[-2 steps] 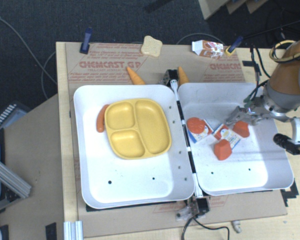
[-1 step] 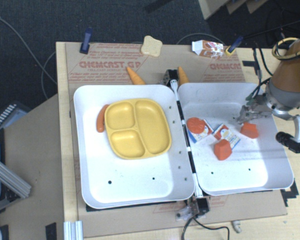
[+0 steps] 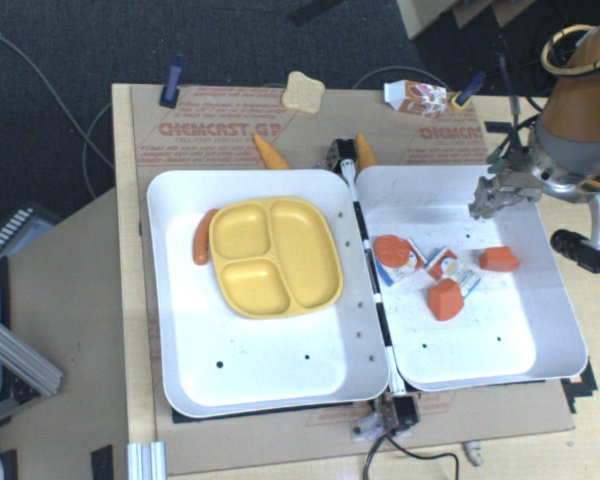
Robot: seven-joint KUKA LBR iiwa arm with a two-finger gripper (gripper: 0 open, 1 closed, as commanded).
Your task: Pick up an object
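The gripper (image 3: 492, 196) hangs over the upper right part of the right bin (image 3: 520, 353), at the end of the grey arm (image 3: 570, 138) with its orange band that reaches in from the right. Whether its jaws are open or closed cannot be told from this angle, and nothing shows between them. Below it, on the bin floor, lie the things it could pick: a red-and-white carton (image 3: 396, 257) near the bin's left wall, a small red-and-white packet (image 3: 450, 268) just right of it, an orange-red block (image 3: 446, 301) touching the packet's lower edge, and an orange piece (image 3: 499, 260) further right, nearest the gripper but apart from it. In the left bin (image 3: 270, 368) sits a yellow divided plate (image 3: 276, 256), with a red sausage (image 3: 201, 237) against its left rim. Behind the bins, on the brown board (image 3: 220, 128), lie a slice of bread (image 3: 303, 92), a carrot (image 3: 271, 153) and a crumpled wrapper (image 3: 417, 97).
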